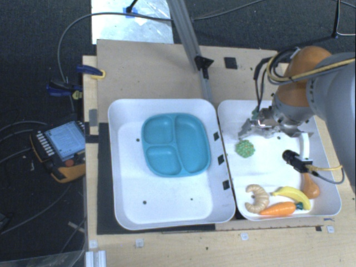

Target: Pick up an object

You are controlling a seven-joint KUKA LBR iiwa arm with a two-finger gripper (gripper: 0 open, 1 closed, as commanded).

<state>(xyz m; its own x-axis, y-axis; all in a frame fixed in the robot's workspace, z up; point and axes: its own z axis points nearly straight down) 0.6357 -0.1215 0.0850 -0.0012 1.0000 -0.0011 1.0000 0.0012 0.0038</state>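
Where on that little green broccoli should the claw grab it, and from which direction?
Probably around the bumpy round head of the broccoli, coming straight down from above. It sits alone on the right bin's floor with free space all around, and the gripper hovers just above it. Its stem isn't distinguishable here.

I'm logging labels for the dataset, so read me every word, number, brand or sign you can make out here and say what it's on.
No text can be read in the camera view.
Handheld device left of the bench: its lit screen is too blurred to read.
Blue divided plate, the two white bins, and the food by the pincer: no markings visible.
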